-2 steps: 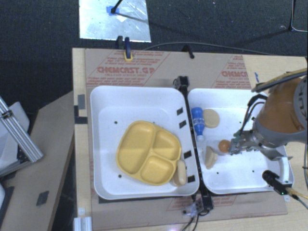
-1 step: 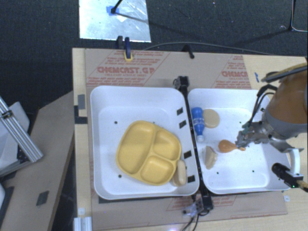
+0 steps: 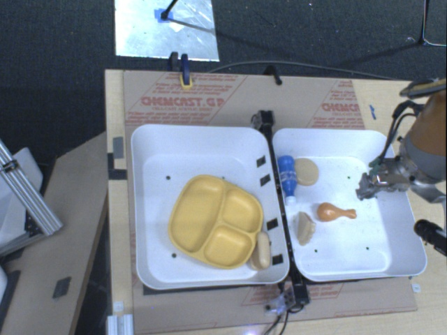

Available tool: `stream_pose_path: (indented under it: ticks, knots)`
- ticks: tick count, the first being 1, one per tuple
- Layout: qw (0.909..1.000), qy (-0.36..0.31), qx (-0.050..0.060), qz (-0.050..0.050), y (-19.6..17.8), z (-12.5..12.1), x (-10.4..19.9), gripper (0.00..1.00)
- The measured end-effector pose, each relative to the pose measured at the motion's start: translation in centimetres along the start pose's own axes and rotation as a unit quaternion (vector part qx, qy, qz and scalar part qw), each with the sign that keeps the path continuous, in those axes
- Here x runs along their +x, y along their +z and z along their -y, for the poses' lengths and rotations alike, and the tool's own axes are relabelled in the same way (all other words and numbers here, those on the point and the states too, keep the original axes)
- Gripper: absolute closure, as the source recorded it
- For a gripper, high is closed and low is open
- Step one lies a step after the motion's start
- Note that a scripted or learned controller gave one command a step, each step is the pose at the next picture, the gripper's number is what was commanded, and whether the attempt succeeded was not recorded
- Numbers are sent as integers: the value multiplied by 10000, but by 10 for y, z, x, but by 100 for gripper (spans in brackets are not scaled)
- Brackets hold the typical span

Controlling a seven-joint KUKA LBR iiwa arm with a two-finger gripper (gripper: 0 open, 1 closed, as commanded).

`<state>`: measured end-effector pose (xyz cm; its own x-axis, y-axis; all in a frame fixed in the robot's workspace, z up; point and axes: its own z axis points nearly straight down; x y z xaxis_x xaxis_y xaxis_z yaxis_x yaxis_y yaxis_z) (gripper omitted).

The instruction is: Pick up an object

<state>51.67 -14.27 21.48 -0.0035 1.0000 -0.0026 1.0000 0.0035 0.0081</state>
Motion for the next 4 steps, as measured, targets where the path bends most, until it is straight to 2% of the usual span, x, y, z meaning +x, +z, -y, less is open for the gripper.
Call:
stream_pose_path:
  ticks: [1, 2, 4]
  knots:
    - [10000, -3, -2, 0, -59, -10, -5, 100]
    - [10000, -34, 23, -21, -58, -23, 55, 100]
    - [10000, -26, 41, -22, -36, -35, 143, 100]
